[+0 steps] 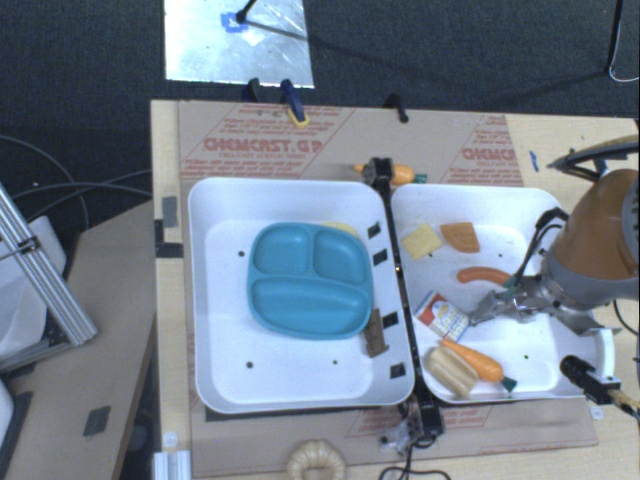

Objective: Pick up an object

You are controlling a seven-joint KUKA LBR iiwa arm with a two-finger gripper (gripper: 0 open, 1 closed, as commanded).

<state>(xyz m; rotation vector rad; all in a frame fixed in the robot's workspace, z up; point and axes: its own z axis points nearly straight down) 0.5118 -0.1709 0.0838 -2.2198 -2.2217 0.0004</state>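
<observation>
Metal gripper [487,308] sits low in the right bin [535,253], apparently targeting the sausage [483,275]; its grip state cannot be told.

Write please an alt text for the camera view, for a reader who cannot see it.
A grey robot arm reaches from the right into the right bin, its gripper low among toy foods: a sausage, a carrot, a bread roll and a cheese slice. The left bin holds a blue divided plate.

lab; robot bench [330,138], clamped bins [215,268]
</observation>
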